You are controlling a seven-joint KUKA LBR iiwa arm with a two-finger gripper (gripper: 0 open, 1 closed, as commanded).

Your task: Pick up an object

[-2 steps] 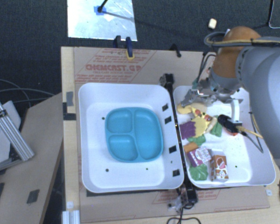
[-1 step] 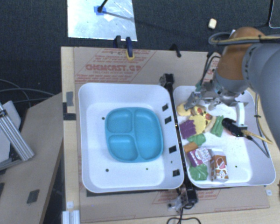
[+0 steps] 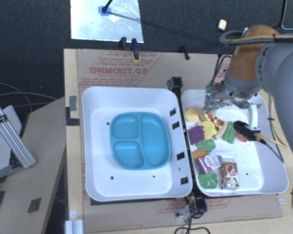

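From the overhead camera, my jaws (image 3: 211,103) hang low over the upper left corner of the right bin (image 3: 268,177), near its back rim and the divider; whether they are released or clenched I cannot tell. Just below them the toy foods (image 3: 208,130) crowd the bin's left half down to the lower rim, leaving bare white floor along its right side. At centre frame, the left bin (image 3: 100,182) holds a blue divided plate (image 3: 139,140) with open floor around it.
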